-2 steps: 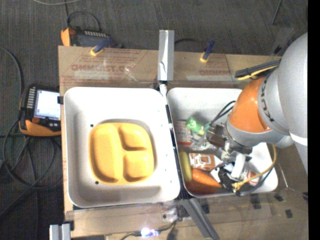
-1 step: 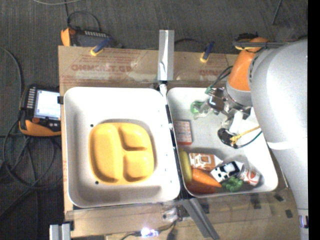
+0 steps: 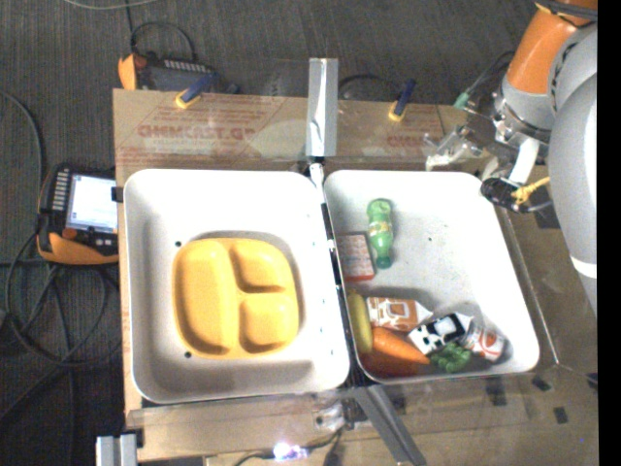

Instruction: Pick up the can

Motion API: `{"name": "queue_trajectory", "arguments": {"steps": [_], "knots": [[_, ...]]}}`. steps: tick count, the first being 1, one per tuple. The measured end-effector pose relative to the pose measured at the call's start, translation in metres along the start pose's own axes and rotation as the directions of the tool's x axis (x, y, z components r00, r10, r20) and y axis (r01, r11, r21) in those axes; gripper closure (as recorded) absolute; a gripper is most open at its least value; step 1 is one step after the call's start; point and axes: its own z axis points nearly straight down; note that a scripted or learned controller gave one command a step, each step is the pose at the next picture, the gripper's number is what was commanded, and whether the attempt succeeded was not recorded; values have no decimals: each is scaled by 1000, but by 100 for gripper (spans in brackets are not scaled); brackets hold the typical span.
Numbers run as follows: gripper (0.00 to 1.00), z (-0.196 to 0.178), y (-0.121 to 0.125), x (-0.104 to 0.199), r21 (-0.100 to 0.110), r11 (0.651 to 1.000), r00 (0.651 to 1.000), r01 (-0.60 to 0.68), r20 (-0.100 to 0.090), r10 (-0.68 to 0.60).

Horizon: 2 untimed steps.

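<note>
Two shallow white bins are seen side by side from above. The left bin [image 3: 146,260] holds a yellow divided tray [image 3: 238,294]. The right bin [image 3: 437,212] holds a green bottle [image 3: 379,229] lying near its upper middle, with a small red-and-white packet [image 3: 355,256] just beside it against the dividing wall. Along the near edge a cluster is packed together: a banana [image 3: 360,323], an orange carton [image 3: 396,313], a carrot [image 3: 396,346], a black-and-white toy [image 3: 439,333], a green vegetable [image 3: 450,359], and the can [image 3: 485,342], which lies on its side in the near right corner, touching the toy and close to the bin wall. The grey arm with its orange band [image 3: 543,51] is seen at the upper right, and the gripper [image 3: 464,144] hangs just outside the far right corner of the right bin, well apart from the can; how far the claw is open cannot be told at this size, and nothing is seen held in it. The reach is judged not yet begun. For a good grasp, the claw would best be brought above the near right corner, turned so the can's round body is spanned across its width, and lowered clear of the wall and the toy.
</note>
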Motion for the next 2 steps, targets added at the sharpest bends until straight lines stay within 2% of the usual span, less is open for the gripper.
{"name": "queue_trajectory", "arguments": {"steps": [1,2], "knots": [[0,111,-41,-16,4,999,999,52,-1,-52],[0,129,-115,-84,-12,994,994,108,-12,-108]]}}
